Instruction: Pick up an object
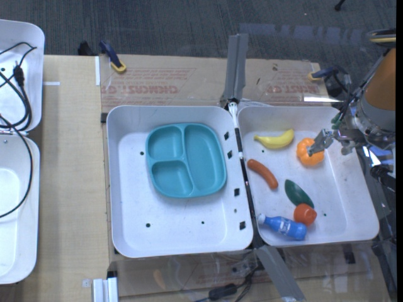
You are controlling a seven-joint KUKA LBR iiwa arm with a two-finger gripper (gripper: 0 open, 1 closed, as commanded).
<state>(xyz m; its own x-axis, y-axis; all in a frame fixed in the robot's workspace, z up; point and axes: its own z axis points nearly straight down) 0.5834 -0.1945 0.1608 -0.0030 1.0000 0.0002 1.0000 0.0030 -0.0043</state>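
Observation:
The right bin [350, 187] holds several items. A yellow banana [275, 139] lies at its back, with an orange pepper-like toy [308, 154] to the banana's right. A red-brown sausage [262, 173] lies in the middle. Toward the front are a dark green piece [296, 190], a small orange-red ball-like piece [305, 214] and a blue bottle [284, 227] on its side. My gripper [323, 141] comes in from the right and hangs at the upper right edge of the orange toy. Whether it touches the toy is unclear.
The left bin [126, 187] carries a teal divided plate [186, 159]. A raised grey divider [236, 68] stands between the bins at the back. Cardboard [164, 80] lies behind the bins, and white tubs with black cables [16, 93] sit at far left.

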